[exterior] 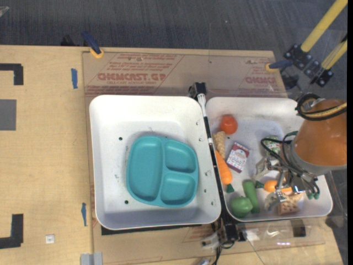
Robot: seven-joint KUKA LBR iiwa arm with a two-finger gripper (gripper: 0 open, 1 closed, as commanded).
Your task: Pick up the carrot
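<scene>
The carrot [223, 169] is orange with a green stalk end and lies along the left wall of the right bin [322, 206], pointing toward the bin's back. My gripper [279, 184] hangs low over the front right part of the same bin, well to the right of the carrot and apart from it. A small orange item [269, 186] sits right at the gripper's tip, and the wrist and cables hide how they meet.
The right bin also holds a red tomato [229, 124], a small printed packet [238, 157], green vegetables [246, 198], a beige piece [220, 143] and a brown speckled block [288, 204]. A teal divided plate [163, 170] lies in the left bin [105, 148].
</scene>
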